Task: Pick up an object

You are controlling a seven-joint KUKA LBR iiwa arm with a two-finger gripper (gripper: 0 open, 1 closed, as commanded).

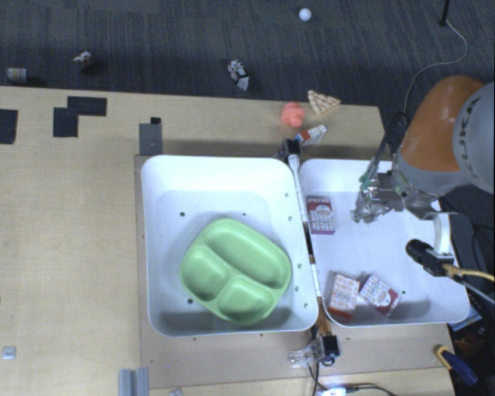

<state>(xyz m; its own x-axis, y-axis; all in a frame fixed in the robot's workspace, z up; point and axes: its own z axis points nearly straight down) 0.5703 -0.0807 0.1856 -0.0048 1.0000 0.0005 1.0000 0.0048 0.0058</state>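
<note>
Right of centre, over the right bin: tool [370,207], metallic, pointing down at the bin floor, carried on the grey arm [464,147] with its orange band [435,124] entering from the right edge. Whether the tool is open or closed cannot be told; nothing visible is held in it.

Right bin [387,255], shallow, white:
- small red-and-white packet [320,214], lying flat near the bin's left wall, just left of the tool and apart from it.
- red-and-white packet [343,293], lower left of the bin floor.
- second red-and-white packet [378,295], tilted, just beside the former, toward the lower centre of the bin.

Left bin [166,232], shallow, white, adjoining the right bin along a shared edge:
- green divided plate [236,269], three compartments, lying slantwise on the lower centre of the bin floor.

Desk [69,255], light wood, carrying both bins:
- pink ball [292,114], above the bins near the desk's far edge.
- pizza-slice toy [323,101], just right of the ball.
- small tube-like item [312,135] with a red section, at the upper seam between the bins.
- black patches [77,113], upper left of the frame.

Dark carpeted floor [193,39], top of the frame:
- small white ball [305,14].
- several small scattered items, too small to identify.
</note>
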